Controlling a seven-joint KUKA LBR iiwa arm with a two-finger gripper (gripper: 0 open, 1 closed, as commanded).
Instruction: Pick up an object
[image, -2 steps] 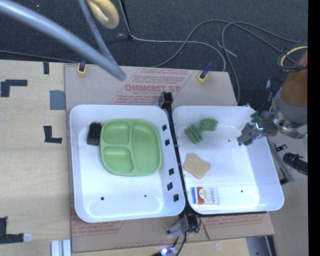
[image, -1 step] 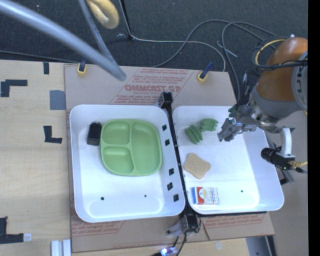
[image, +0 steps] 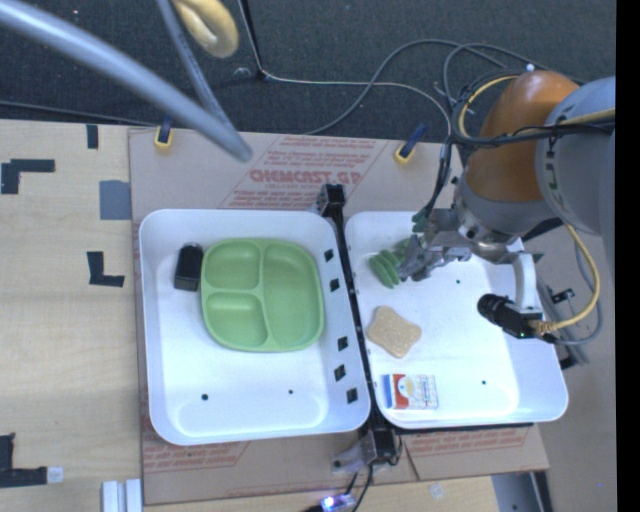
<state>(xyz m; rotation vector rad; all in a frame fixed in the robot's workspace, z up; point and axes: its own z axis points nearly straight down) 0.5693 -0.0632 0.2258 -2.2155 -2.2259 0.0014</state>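
where cardboard (image: 300, 165) covers the bench, two white bins (image: 240, 420) sit together.

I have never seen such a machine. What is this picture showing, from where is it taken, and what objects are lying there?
One camera looks down at a slant on a bench with two shallow white bins. The grey and orange robot arm reaches in from the right. Its gripper is low in the right bin, right beside a green ridged object; whether it holds that object is not clear. The same bin has a tan piece like toast and a small printed packet. The left bin has a green divided plate and a small black block.
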